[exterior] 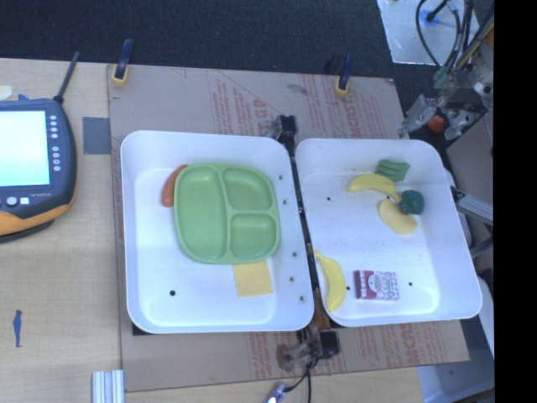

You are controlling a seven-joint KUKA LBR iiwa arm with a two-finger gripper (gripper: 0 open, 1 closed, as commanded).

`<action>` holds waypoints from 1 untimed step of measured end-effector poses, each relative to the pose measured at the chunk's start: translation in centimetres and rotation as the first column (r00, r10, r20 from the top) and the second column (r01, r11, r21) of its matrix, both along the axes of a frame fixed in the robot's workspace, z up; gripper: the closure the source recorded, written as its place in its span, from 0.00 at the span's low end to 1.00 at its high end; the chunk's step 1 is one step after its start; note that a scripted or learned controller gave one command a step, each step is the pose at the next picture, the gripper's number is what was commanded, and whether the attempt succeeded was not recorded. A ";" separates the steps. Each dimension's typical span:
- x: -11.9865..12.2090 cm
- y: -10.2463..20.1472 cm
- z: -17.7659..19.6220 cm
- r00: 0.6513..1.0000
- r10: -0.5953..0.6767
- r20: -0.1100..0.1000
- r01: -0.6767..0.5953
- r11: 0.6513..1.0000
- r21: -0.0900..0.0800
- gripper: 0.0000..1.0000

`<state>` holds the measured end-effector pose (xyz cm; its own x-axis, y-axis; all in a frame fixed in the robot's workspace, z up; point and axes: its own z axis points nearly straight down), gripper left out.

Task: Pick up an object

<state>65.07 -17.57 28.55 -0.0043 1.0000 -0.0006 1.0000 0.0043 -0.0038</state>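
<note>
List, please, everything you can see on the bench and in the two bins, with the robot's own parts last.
Left bin: one, white.
Right bin: one, white.
Divided plate: one, green, left bin.
Orange item: one, tucked under the plate's left edge.
Square: one, yellow, below the plate.
Bananas: two, yellow, right bin, upper and lower left.
Green block: one, right bin top.
Dark green lump: one, on a yellow piece.
Small carton: one, red and white, right bin bottom.
Pendant: one, orange-edged, far left.
Clamps: two, blue.
Arm parts: grey, upper right; claw unclear.

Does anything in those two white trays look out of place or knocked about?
One thing: a banana in the right bin lies up against the wall next to the left bin. An orange thing is partly hidden under the green plate.
</note>
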 end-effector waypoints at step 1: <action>-3.8 1.2 -18.0 1.000 0.000 -0.004 0.000 1.000 0.000 0.00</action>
